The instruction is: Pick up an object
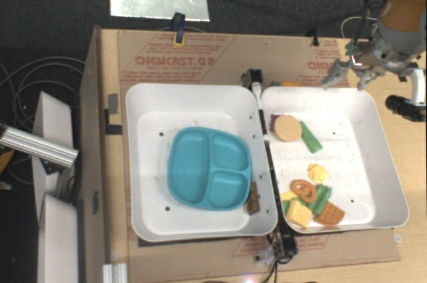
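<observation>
Bins first: we are counting two shallow white plastic bins sitting side by side on the bench, the left bin (143, 141) and the right bin (373, 161). In the left one we are seeing a single teal plastic plate (208, 168) with three compartments, and one small brown piece (253, 198) leaning at the bin's lower right wall, just beside the plate. In the right bin we are looking at one round tan disc (289, 129) with a green stick-shaped piece (310, 137) touching its right side, both near the upper left corner. Lower down, a huddle of small toy food pieces (311, 200) is lying near the bottom left corner: yellow, orange and green bits pressed together, too tangled for us to count surely. The grey arm with its orange band (403, 8) is hanging over the right bin's upper right corner, and the two-finger gripper (348, 77) is pointing down at the far rim, fingers spread apart and carrying nothing, well apart from the food pieces.
</observation>
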